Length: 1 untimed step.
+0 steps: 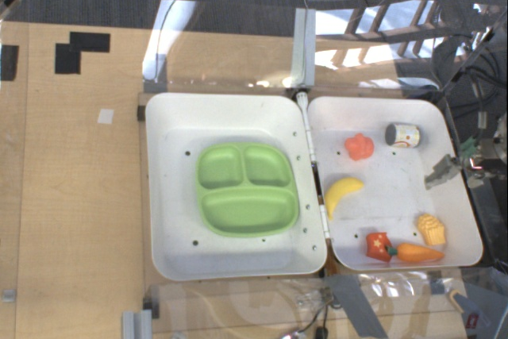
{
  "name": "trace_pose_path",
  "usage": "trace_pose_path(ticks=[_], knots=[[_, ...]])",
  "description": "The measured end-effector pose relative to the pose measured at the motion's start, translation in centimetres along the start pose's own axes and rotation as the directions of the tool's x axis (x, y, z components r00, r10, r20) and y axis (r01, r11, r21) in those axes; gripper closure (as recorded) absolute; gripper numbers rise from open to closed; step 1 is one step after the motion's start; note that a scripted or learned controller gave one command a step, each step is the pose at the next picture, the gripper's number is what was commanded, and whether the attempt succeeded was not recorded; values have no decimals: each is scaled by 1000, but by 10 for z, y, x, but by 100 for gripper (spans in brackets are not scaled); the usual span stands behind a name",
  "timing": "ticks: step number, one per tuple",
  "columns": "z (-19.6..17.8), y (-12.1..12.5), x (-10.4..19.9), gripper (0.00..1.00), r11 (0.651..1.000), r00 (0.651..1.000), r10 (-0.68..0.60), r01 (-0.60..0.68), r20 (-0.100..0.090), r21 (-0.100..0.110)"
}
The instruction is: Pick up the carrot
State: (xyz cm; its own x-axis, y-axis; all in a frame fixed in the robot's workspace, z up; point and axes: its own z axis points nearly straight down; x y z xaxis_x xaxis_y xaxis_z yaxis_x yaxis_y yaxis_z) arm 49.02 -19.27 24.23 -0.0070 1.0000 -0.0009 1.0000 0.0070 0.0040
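Observation:
The orange carrot (418,253) lies on its side at the front edge of the right bin (397,111), its thick end touching a red pepper (379,246). My gripper (441,171) reaches in over the right rim of that bin, a grey tip low above the floor. It is behind the carrot and well apart from it, with a yellow corn piece (431,229) lying between them. Nothing shows in the gripper.
The right bin also holds a yellow banana (341,193), an orange-red toy (359,146) and a small can on its side (403,136). A green divided plate (246,188) sits in the left bin (171,171). Cables and frame parts crowd the far right.

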Motion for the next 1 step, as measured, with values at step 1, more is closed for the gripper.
trace_pose_path(ticks=[1], knots=[[152,0,6,0,1000,1000,-6,6,2,-9]])
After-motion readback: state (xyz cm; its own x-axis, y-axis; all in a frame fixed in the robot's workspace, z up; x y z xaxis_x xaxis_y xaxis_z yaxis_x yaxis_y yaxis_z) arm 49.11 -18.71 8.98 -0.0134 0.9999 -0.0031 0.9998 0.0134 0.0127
